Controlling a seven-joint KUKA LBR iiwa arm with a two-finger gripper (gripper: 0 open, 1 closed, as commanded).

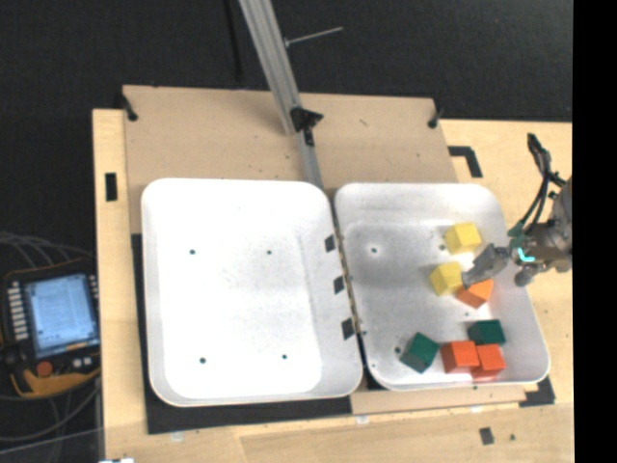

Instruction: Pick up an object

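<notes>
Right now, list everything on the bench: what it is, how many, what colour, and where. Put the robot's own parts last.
Shallow white plastic bins: 2, white, side by side on the bench; left bin, right bin.
Yellow wooden blocks: 2, yellow, right bin, upper middle; one, one lower left of it.
Orange wooden blocks: 3, orange, right bin; one tilted by the gripper, two together at the front edge.
Green wooden blocks: 2, green, right bin, front; one, one.
Handheld control pendant: 1, dark with lit screen, far left.
Gripper: 1, grey, over the right bin's right side.
</notes>
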